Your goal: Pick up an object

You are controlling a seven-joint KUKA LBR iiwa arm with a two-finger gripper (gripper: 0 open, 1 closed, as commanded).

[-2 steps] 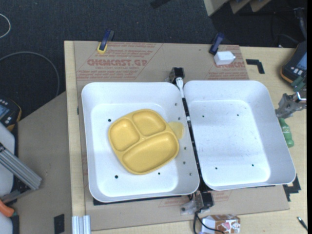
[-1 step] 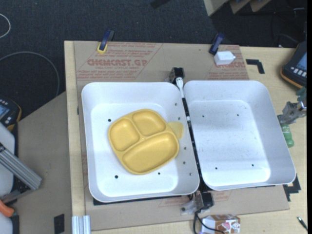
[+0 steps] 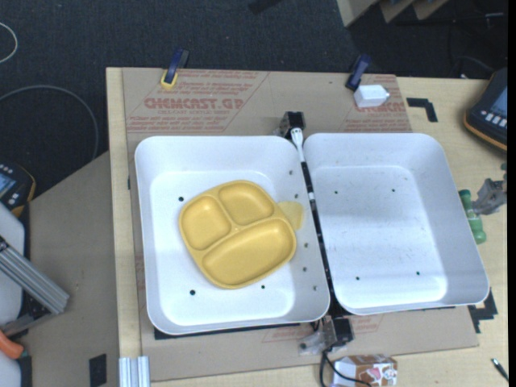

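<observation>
**Yellow Divided Plate Lies in the Left Bin**

Yellow plastic, glossy and smooth, makes up the one loose object here: a divided plate [image 3: 237, 233] with rounded corners and three compartments. Two smaller wells sit side by side along its far edge, and one long well runs along its near edge. Raised ridges separate them. The plate lies flat and turned at a slant to the bin walls. A small paler yellow piece [image 3: 292, 213] shows at its right edge, touching or tucked beneath it; which one cannot be told.

The plate rests on the floor of the left bin [image 3: 157, 176], roughly in the middle, nearer the right wall than the left. The right bin [image 3: 451, 184] sits just beside it, their rims meeting along a dark seam. Both bins stand on a brown cardboard sheet [image 3: 242, 95] that covers the counter [image 3: 121, 321]. A white block [image 3: 371, 96] lies on the cardboard beyond the right bin.

The end effector's state cannot be told from this view.
</observation>
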